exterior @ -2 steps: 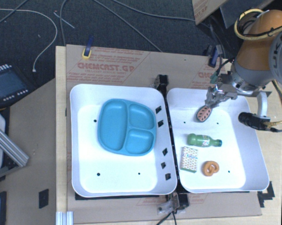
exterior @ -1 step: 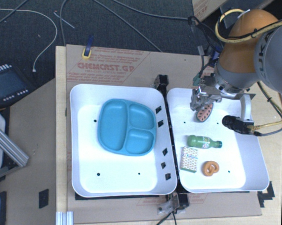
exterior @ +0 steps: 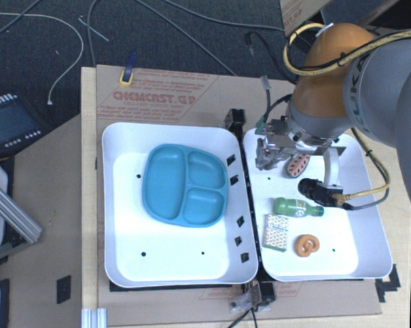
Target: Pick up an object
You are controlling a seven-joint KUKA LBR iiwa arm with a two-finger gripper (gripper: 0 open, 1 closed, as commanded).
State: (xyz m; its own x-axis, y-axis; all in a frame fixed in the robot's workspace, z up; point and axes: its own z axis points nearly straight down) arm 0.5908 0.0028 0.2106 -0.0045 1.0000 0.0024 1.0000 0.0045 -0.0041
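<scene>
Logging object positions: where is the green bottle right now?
The green bottle lies in the right bin, just above the small packet and the pretzel.

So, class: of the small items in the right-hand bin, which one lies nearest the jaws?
The pink oval item, right beside the gripper; the green bottle, patterned packet and pretzel lie further away.

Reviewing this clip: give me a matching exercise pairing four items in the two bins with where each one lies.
Items:
1. blue divided plate
2. green bottle
3. pretzel
4. patterned packet

Places:
A. right bin, near its front edge, right of the packet
B. left bin, middle
C. right bin, lying on its side in the middle
D. right bin, by the divider, below the bottle

Pairs: 1-B, 2-C, 3-A, 4-D
</scene>
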